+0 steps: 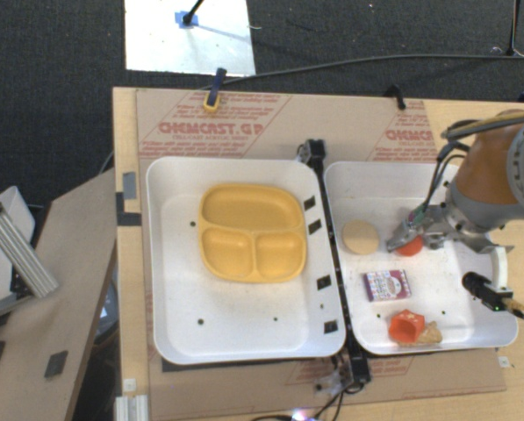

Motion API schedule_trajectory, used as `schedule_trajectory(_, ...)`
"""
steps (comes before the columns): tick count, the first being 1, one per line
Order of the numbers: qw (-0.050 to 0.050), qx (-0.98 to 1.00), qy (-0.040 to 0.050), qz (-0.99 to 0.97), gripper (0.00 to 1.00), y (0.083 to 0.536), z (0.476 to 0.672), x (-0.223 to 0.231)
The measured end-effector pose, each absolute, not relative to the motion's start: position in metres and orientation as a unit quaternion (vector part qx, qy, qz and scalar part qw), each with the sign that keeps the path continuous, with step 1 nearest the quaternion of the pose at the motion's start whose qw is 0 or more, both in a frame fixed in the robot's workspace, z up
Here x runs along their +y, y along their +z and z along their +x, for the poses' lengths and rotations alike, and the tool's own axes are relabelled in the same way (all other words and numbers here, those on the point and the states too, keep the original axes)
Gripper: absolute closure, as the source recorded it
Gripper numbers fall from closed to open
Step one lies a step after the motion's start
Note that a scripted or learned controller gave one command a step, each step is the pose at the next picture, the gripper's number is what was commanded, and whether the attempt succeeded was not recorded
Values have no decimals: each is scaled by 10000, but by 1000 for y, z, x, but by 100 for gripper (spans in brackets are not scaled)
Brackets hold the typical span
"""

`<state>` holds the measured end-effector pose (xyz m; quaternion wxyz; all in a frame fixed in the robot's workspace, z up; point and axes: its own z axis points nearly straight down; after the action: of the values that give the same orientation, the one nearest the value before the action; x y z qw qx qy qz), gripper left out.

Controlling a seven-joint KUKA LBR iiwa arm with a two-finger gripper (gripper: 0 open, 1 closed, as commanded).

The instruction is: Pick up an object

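The table (130, 235) carried a brown sheet of board (270, 117) printed with red lettering, and a yellow clamp (212, 100) gripped the board's far edge. Beyond that far edge a white sheet (156, 24) lay on the dark floor (51, 60) with a small blue mark (188, 19) on it, and a black cable (376, 60) ran across the floor to the sheet's right. To the left of the board, a slanted metal rail (16, 248) stood beside the table's edge.

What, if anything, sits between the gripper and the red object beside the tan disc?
Nothing visible: the gripper is right at the red object, which lies just right of the tan disc in the right bin.
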<state>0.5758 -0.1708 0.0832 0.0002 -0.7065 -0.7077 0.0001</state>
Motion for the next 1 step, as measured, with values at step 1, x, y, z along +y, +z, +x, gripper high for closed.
schedule_trajectory(1,-17,-7078,-10,-7064,100,96,577,-171)
